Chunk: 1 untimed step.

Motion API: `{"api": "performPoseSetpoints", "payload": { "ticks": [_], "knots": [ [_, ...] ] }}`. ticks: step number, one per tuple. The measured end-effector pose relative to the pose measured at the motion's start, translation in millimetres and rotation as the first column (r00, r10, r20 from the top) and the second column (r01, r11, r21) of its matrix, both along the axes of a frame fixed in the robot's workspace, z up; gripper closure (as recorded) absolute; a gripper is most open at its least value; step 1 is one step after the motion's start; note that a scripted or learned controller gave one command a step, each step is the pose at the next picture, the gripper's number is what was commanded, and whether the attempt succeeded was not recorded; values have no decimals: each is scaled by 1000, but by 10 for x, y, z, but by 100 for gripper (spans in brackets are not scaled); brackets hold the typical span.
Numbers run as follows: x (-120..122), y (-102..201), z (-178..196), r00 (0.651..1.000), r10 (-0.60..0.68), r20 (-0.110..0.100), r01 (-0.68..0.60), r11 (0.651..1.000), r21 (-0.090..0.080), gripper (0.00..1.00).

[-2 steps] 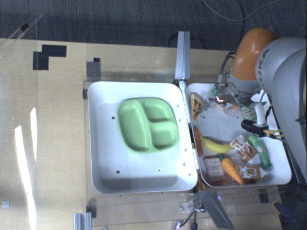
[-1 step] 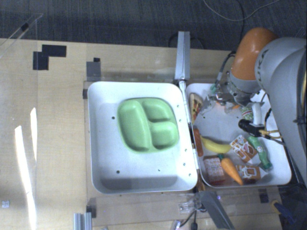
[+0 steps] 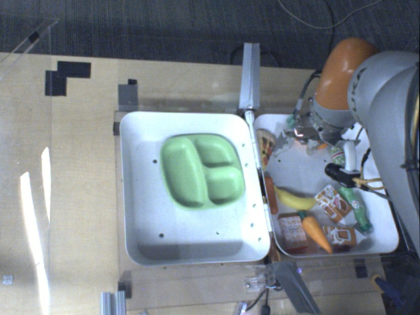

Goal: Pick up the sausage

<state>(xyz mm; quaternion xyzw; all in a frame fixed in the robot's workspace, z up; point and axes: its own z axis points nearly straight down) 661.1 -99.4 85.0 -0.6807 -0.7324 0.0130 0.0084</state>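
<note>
A: Left bin (image 3: 131, 241). Contents?
B: One green tray (image 3: 202, 169), three compartments, sitting about mid-bin. Nothing lies in its compartments.

A: Right bin (image 3: 391, 241)?
B: Crowded along the near side. Sausage (image 3: 270, 193), reddish-brown, lies lengthwise against the bin's left wall, right by the divider between bins. Banana (image 3: 295, 199) just beside it, one end close to the sausage. Carrot (image 3: 315, 233) nearer the front edge, resting on flat packets (image 3: 291, 231). More printed packets (image 3: 333, 204) to the right, with a green item (image 3: 359, 213) at the far right.

A: Arm?
B: Grey, with orange band (image 3: 341, 71), reaching in from the right over the far part of the right bin. Gripper (image 3: 295, 131) near the bin's far-left corner.

A: Jaws?
B: Cannot tell whether apart or together; too small and cluttered at the wrist. Nothing visibly held between them.

A: Sausage versus gripper?
B: Apart. Sausage sits nearer the front than the gripper, on the bin floor, flat.

A: Worktop (image 3: 65, 176)?
B: Pale wood, black tape marks (image 3: 65, 76) at far left.
</note>
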Motion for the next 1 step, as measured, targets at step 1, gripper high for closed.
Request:
{"api": "performPoseSetpoints", "payload": {
  "ticks": [1],
  "knots": [
    [-5, 19, 5, 996, -90, -6, 90, 996, -2, 0]
  ]
}}
